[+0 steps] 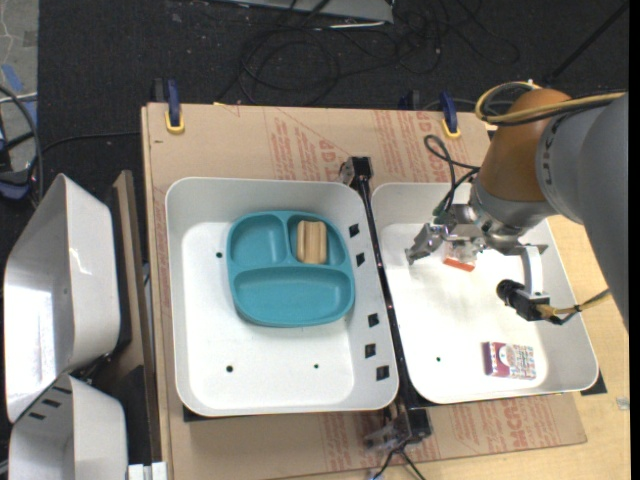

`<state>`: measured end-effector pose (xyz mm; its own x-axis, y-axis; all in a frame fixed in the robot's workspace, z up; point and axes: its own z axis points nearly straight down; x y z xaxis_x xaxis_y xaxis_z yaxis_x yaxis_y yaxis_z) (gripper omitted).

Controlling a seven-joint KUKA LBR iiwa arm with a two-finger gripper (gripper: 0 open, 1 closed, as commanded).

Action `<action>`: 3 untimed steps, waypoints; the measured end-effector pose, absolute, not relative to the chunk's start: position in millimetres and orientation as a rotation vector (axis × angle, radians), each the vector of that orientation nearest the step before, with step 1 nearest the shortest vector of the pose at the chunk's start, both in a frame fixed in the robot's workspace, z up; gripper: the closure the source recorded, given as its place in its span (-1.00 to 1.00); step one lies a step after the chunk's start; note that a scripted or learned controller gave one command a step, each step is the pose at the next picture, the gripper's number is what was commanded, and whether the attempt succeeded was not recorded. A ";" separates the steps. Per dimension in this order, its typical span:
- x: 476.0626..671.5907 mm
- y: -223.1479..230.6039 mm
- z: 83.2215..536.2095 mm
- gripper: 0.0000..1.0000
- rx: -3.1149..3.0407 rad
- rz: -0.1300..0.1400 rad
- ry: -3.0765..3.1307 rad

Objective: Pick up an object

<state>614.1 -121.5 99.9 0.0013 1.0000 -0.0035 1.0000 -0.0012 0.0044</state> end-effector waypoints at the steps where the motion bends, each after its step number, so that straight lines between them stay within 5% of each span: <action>1: 616.6 -122.5 114.1 1.00 2.214 0.008 2.209; 3: 611.0 -126.1 220.0 1.00 2.215 0.005 2.220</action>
<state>611.0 -126.1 220.0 -0.0020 1.0000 -0.0015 1.0000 0.0020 0.0061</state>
